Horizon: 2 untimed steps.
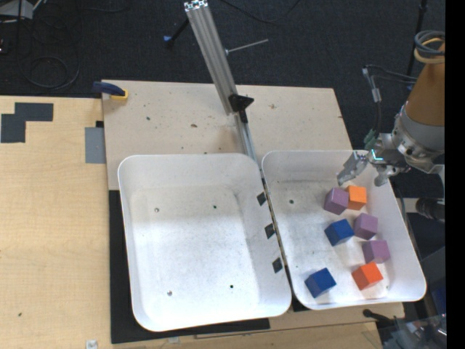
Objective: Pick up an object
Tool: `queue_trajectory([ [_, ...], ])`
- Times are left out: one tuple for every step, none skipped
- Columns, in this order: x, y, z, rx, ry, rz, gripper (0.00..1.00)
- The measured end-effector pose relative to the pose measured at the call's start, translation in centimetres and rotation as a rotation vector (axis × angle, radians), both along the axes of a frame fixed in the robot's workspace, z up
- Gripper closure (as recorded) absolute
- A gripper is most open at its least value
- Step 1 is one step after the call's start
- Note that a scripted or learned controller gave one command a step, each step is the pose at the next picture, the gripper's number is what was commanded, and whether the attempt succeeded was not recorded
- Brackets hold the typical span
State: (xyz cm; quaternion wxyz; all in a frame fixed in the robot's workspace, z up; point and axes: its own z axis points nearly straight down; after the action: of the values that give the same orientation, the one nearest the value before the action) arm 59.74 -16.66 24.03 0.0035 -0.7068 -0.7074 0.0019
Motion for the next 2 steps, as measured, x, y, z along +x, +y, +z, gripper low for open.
queue_trajectory([
  [0.1,0.0,0.3,-0.001,-0.005,0.001,0.00],
  [0.7,-0.3,-5.8,0.000,0.001,-0.001,0.00],
])
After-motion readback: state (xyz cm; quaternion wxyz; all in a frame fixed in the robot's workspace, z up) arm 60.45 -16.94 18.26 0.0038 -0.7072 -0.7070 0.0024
